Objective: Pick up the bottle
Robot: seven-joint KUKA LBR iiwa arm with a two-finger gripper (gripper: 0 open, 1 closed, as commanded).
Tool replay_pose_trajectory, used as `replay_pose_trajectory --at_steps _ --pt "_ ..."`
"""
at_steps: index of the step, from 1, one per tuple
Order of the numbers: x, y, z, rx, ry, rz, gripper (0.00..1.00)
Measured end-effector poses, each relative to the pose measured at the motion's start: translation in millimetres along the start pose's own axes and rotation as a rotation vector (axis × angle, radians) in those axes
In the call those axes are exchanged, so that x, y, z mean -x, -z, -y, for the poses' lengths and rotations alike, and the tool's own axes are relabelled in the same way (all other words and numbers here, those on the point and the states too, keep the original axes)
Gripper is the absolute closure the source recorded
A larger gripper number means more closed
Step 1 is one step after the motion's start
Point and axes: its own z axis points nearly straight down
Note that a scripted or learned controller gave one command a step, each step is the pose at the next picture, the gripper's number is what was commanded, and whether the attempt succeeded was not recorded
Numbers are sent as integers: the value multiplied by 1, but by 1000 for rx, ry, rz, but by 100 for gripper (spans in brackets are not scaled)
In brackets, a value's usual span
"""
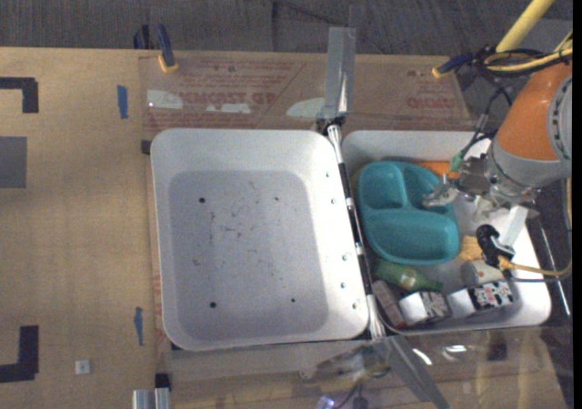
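The arm (pixel 536 125) reaches in from the right and hangs over the right bin (pixel 536 307), with its gripper (pixel 459 182) low above the far right part of the teal tray (pixel 405 216). This looks like the approach step: nothing shows between the fingers, yet whether they are spread or closed cannot be told from this view, since the wrist and cables crowd around them.

The bottle (pixel 405 275) appears to be the green one lying on its side in the right bin, just near of the teal tray and touching or nearly touching its near edge. It sits toward the bin's left wall, beside the divider between the two bins. Just near of it lie a white cup (pixel 416 307) and some small printed boxes (pixel 491 295), packed close along the near wall. The left bin (pixel 182 171) stands well apart to the left.

The gripper is not yet over the bottle; it is farther and more to the right, with the tray between. The next move would call for a shift toward the near left, then a descent into the narrow gap between tray and cup. The fingers would need to straddle the bottle across its width, not along it. The crowding is the likely trouble: a finger could land on the tray rim or the cup.
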Motion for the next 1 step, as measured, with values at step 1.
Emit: replay_pose_trajectory --at_steps 1 --pt "-25 0 -15 0 -166 2 0"
